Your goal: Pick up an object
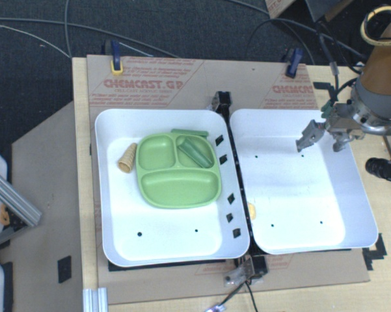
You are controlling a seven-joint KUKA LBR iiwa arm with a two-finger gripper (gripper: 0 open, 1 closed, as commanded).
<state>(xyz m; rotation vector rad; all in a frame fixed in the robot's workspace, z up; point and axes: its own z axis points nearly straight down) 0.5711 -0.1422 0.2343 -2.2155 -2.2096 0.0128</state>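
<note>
Camera view: the gripper [322, 140] is seen above the right bin [351, 194], near its top edge, with its fingers spread and nothing between them. Nothing is picked up yet. The green plate [177, 188] and the small cone [127, 157] are kept in the left bin [117, 226], well apart from it.

In the left bin [117, 239] lies a divided tray [179, 190], a cone [127, 157] just left of it; the hand [322, 140] hangs over the right bin's [312, 233] far edge, seemingly.
</note>
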